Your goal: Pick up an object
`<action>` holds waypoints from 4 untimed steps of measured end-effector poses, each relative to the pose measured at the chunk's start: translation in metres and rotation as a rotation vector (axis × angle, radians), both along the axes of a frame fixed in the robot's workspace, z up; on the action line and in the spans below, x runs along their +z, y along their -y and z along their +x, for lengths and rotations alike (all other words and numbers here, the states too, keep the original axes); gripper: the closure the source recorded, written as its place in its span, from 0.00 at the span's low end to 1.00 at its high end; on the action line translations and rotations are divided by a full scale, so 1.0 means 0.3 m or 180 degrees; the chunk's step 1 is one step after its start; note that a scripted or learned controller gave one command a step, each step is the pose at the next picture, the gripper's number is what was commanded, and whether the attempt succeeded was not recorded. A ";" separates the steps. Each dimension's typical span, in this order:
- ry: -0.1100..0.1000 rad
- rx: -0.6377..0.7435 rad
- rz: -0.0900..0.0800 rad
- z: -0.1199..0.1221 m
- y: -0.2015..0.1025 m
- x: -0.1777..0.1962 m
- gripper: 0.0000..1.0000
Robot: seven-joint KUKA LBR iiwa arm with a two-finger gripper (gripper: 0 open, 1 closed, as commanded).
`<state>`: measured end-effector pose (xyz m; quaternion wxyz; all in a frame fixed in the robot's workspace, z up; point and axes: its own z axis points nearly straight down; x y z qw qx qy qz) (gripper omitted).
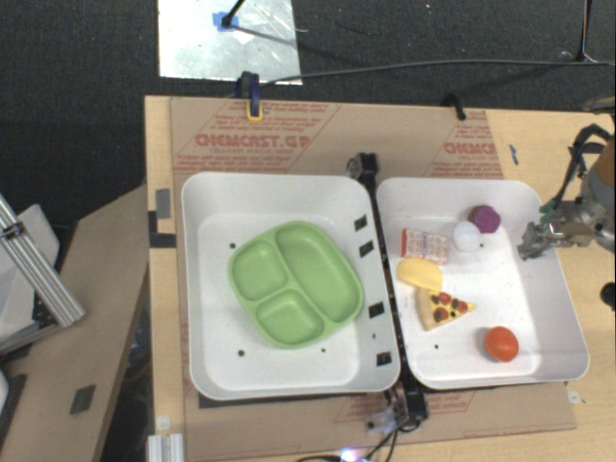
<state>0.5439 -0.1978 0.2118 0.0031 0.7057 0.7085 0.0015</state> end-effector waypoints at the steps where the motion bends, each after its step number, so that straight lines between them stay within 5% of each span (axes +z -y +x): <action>1: -0.0009 0.0017 0.0010 -0.008 -0.170 0.039 1.00; 4: -0.0019 0.0021 0.0015 -0.043 -0.700 0.006 1.00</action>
